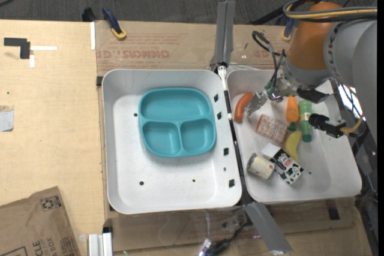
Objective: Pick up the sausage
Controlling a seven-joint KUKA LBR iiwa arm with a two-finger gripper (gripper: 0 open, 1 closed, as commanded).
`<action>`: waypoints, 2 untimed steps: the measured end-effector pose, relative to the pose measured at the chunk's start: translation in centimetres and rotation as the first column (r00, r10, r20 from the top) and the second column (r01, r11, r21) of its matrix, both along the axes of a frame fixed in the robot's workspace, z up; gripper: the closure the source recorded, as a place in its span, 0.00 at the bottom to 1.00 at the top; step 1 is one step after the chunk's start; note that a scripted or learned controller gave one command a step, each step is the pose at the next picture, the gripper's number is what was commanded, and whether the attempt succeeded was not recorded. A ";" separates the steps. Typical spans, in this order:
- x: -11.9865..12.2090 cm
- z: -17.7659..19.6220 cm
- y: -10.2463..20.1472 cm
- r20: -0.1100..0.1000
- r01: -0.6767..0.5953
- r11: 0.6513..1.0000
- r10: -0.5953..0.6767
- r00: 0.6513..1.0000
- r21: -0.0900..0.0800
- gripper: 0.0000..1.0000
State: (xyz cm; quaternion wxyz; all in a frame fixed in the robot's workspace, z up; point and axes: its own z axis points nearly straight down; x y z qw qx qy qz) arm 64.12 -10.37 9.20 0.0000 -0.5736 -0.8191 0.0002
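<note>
Orange-red and glossy, the sausage [240,105] is lying at the left wall of the right bin [336,183], just to the left of your gripper [259,102]. You are seeing the metal fingers [257,104] reaching toward it, but whether they are spread or closed I cannot tell (they are too small and blurred). Nothing is showing between them. Below the jaws, a pink packet [270,127] is resting; to their right, a carrot [291,109] and a green bottle [306,121] are lying side by side. Far to the left, a teal tray [177,122] is sitting in the left bin [120,177].
</note>
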 end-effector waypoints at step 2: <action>1.6 0.1 0.2 -0.008 0.497 0.868 -0.497 0.868 -0.006 0.00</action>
